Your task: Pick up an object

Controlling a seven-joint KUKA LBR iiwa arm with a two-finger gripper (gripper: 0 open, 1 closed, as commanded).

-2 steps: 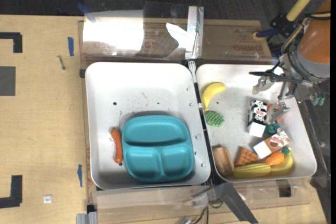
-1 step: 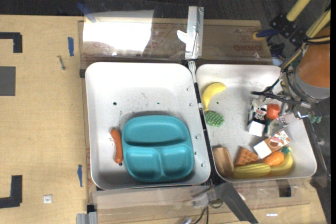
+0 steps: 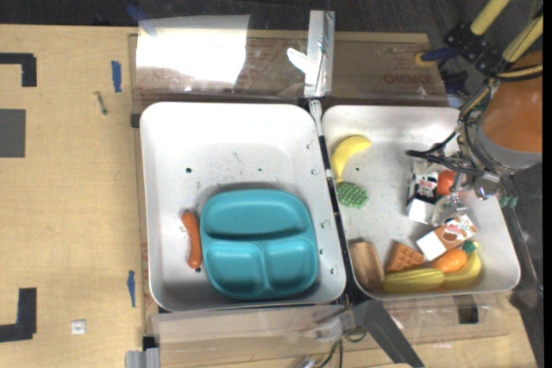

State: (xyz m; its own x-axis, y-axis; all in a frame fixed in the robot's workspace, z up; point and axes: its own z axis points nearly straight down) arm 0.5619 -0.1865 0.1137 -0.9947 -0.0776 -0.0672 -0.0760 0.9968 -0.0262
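Note:
My gripper (image 3: 429,190) hangs low over the middle of the right bin (image 3: 384,121), below the arm's orange band (image 3: 517,112). A small red-orange piece (image 3: 445,182) sits right against the gripper; whether it is held I cannot tell. A yellow banana (image 3: 348,152) and a green leafy piece (image 3: 352,195) lie to the gripper's left. Along the bin's front edge lie a bread piece (image 3: 365,263), a waffle (image 3: 404,257), a corn cob (image 3: 414,278), a carrot (image 3: 454,258) and a small carton (image 3: 454,231).
The left bin (image 3: 155,185) holds a teal divided plate (image 3: 257,241) with an orange sausage (image 3: 193,239) beside its left edge. A clear panel (image 3: 194,56) and a metal bracket (image 3: 319,52) stand behind the bins. Cables (image 3: 470,112) hang by the arm.

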